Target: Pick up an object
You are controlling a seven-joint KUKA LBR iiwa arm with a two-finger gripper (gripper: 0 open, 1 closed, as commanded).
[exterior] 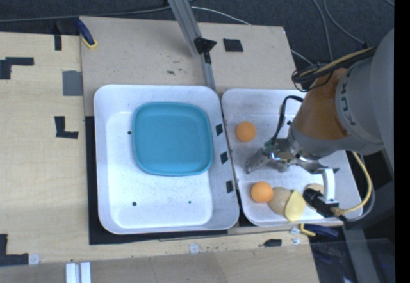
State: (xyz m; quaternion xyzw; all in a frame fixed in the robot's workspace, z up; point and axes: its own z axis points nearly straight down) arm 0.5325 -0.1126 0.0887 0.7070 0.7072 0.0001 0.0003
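Observation:
In the right bin (333, 101), one orange ball (245, 131) lies near the left wall. A second orange ball (261, 192) rests toward the front. Beside that ball are a tan rounded object (279, 200) and a yellow object (295, 206), touching each other. My gripper (272, 159) hangs low over the bin floor between the two balls, open, with nothing between its fingers. The arm's grey and orange wrist covers the bin's right part.
The left bin (112, 211) holds a teal square plate (172, 138). A divider wall with black clips separates the two bins. A grey metal pole (186, 16) slants in from the top down to the bins' far edge.

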